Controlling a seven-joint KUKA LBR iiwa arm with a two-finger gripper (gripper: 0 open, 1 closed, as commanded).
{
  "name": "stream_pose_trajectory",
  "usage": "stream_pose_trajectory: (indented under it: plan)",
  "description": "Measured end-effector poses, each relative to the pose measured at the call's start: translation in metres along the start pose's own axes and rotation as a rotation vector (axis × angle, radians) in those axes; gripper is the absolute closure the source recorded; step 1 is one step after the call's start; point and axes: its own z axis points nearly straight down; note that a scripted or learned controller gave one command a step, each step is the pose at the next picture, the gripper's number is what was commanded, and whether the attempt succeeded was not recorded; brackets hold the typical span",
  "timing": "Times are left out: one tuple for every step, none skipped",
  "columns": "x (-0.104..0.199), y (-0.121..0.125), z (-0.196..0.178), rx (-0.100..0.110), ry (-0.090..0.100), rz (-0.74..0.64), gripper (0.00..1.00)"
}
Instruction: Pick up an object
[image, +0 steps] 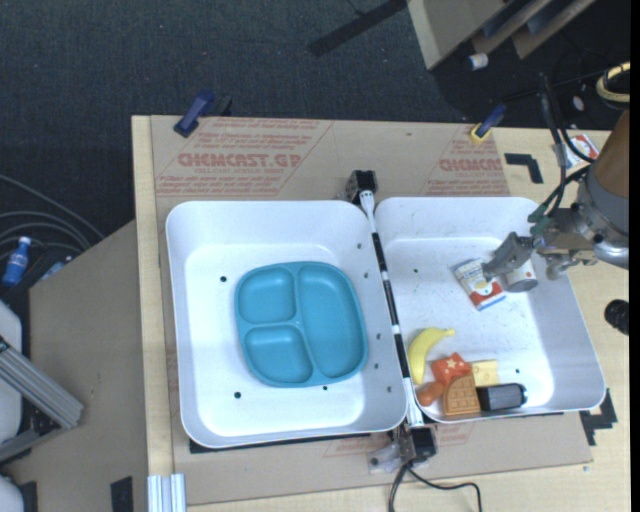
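Observation:
In the right bin (560, 340) lie several small objects. A small white carton with red and blue print (479, 282) rests near the bin's middle. My gripper (507, 268) hangs low over the bin, right beside that carton on its right, and its tip seems to touch or overlap the carton's edge. Whether the carton is held cannot be made out. At the bin's front left are a yellow banana (427, 347), a red-orange piece (450, 368), a brown waffle-like piece (462, 399), a pale yellow block (485, 373) and a black object (502, 397).
The left bin (200, 260) holds a blue divided plate (300, 322). A black divider rail (382, 290) runs between the bins. The arm's wrist (600, 215) and its cables enter from the right, above the right bin's far corner.

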Motion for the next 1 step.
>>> stream_pose_trajectory:
  plan:
    - [-0.0625, 0.0059, 0.1886, -0.002, -0.001, 0.001, 0.00]
